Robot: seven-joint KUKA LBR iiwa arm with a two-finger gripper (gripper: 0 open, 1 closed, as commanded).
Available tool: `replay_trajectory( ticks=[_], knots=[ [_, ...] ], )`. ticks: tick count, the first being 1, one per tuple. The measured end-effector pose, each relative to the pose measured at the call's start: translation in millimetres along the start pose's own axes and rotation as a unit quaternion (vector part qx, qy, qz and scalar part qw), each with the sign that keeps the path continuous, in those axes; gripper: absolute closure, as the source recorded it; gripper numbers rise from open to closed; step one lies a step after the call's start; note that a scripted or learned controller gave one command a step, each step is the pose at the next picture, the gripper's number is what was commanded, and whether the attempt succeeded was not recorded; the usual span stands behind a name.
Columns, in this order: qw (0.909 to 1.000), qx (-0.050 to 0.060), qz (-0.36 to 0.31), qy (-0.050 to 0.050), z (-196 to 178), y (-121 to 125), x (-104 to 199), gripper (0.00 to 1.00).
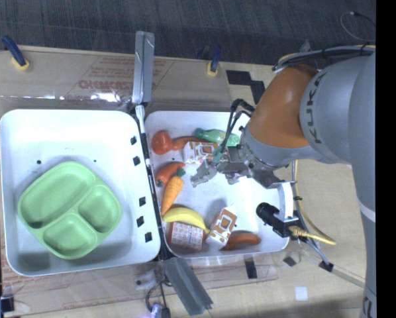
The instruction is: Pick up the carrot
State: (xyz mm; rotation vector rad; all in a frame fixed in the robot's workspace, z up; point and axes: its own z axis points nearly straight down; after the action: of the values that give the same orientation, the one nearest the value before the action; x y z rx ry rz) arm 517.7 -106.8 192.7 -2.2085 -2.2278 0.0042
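Gripper (203, 172) hangs low in the right bin (277, 247), fingers slightly spread and pinching nothing, just right of the carrot (172, 192). That carrot lies against the bin's left wall, leafy end up, above a banana (185, 216) and below a tomato (161, 142). 1 green divided plate (69, 209) sits in the left bin (12, 138).

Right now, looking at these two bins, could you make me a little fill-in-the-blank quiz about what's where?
1. The green divided plate lies in the ____ bin.
2. The carrot lies just above the yellow ____.
3. The gripper is above the ____ bin, to the right of the carrot.

Missing words: left; banana; right
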Motion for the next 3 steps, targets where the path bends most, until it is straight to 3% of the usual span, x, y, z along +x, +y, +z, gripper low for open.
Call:
replay_trajectory(
  ticks=[1, 2, 3],
  knots=[
    [0.9998, -0.009, -0.019, -0.002, 83.5, 30.3, -2.9, 0.0],
    [0.9925, -0.015, -0.121, -0.005, 89.5, 35.6, 8.9, 0.0],
    [0.9994, -0.012, 0.032, -0.003, 91.9, 15.7, 4.0, 0.0]
  ],
)
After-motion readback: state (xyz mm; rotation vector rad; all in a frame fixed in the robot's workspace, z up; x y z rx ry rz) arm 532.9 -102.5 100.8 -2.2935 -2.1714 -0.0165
